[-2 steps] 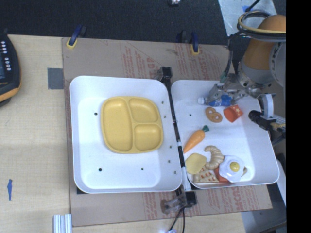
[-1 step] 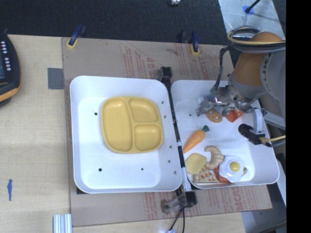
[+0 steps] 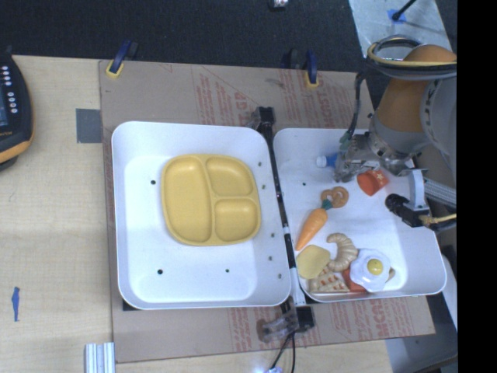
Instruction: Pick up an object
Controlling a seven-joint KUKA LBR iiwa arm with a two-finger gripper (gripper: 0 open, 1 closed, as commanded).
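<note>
The hand [image 3: 351, 160] is seen low in the upper part of the right bin [image 3: 415, 274], at the right of the frame; whether it is open or closed cannot be told. A red piece [image 3: 373, 181] lies just beside it, with the carrot [image 3: 311, 226] and other toy food crowded toward the bin's lower edge. A straight descent on the isolated red piece is judged best, since open floor surrounds it while the bin's upper wall is close.
</note>
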